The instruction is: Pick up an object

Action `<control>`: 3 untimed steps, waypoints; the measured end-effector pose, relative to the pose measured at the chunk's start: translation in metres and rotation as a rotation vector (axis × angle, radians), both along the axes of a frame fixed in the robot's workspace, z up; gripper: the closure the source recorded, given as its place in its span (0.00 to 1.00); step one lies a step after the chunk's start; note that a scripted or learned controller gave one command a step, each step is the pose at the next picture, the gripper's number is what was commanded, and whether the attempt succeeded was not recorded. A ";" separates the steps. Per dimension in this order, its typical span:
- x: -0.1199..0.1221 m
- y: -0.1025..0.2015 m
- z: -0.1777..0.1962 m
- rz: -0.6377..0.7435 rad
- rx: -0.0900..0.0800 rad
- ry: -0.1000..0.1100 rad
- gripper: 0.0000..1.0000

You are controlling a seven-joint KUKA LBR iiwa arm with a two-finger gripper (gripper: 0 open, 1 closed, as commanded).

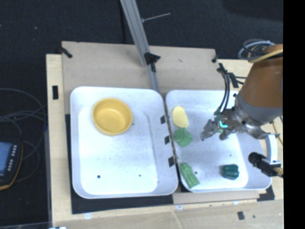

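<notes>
White plastic forms the two shallow bins set side by side on the counter [114, 209]. In the left bin [119, 175] a yellow bowl [112, 116] is seen upright toward the far left corner. In the right bin [209, 104] four small things are found: a pale yellow oval piece [180, 117] near the divider, a light green crumpled piece [182, 138] just below it and close to touching, a green oblong piece [189, 174] lying slantwise at the near left corner, and a dark green block [230, 171] toward the near right. The grey arm with its orange band [265, 80] is reached in from the right, and the gripper [215, 130] is hung over the middle of the right bin, well apart from each of the four things. The jaws are seen parted, with bare bin floor between them and nothing held. A grey metal pole [136, 25] is slanted in from the top toward the bins' divider.
</notes>
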State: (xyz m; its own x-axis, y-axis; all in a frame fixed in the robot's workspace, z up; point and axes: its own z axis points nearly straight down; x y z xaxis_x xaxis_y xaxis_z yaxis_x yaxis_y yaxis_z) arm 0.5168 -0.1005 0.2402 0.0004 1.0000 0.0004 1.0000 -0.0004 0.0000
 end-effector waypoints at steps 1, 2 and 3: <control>0.000 0.000 0.000 0.000 0.000 0.000 0.00; 0.000 -0.011 -0.050 -0.001 0.000 0.004 0.00; 0.001 -0.005 -0.095 0.000 0.000 0.003 0.00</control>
State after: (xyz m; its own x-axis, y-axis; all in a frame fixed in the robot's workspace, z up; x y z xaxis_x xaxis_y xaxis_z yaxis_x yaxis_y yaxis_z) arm 0.5178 -0.1052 0.1455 0.0004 1.0000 0.0002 1.0000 -0.0004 -0.0034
